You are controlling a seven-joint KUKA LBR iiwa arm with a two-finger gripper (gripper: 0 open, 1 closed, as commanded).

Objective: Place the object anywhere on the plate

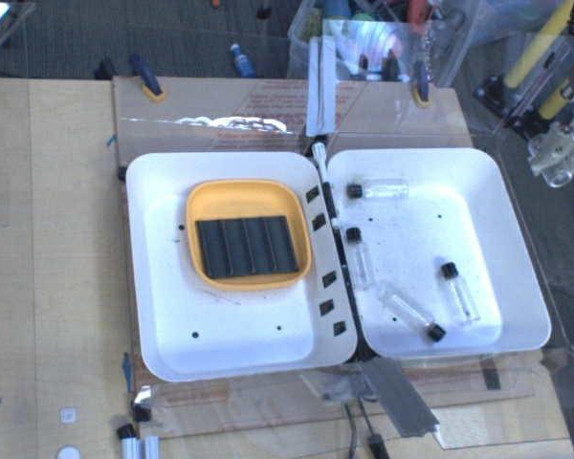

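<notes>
A yellow square plate (250,192) rests in the left white bin (161,285). On the plate lies a dark grey ribbed slab (247,247), covering most of its floor. Several clear vials with black caps lie in the right white bin (493,208): one near the back (377,190), one by the divider (357,256), two toward the front (456,293) (411,314). My gripper (555,156) hangs at the view's right edge, beyond the right bin's far corner and well away from the plate and the vials. Nothing shows between its fingers.
A row of black clips (325,256) runs along the seam between the bins. A clear box of mixed items (392,12) stands behind the bins. Wooden bench (48,256) stretches to the left, with small markers (134,433) near the front edge.
</notes>
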